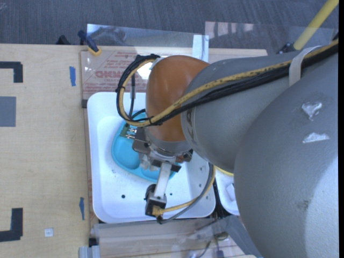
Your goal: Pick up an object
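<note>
A light blue object [123, 150] with a rounded edge is seen in the left bin [98, 165], on the white floor of its middle part. Only its left side is shown. The rest is covered by the wrist of the arm, so its full shape cannot be told.

The gripper [156, 163] is placed directly over the right part of this blue object, low in the same bin. It is seen from above and is mostly hidden under the wrist, so it cannot be judged whether it is spread or closed. It also cannot be told if the object is touched by it.

Above the gripper the orange band [172, 93] is seen, and from it the thick grey arm [279, 144] is extended to the right side and the lower corner of the view. Black and yellow cables [127, 93] are looped from the band over the upper part of the bin.

A small dark spot [123, 196] is noticed on the bin floor, near the front wall. A small piece of the right bin [226, 193] is visible beside the arm.

The bins are carried by a pale wooden bench [43, 155]. Short blue tape strips [72, 75] and black corner marks [14, 72] are found on its surface. A clear sheet with red lettering [107, 69] is lying just behind the left bin.
</note>
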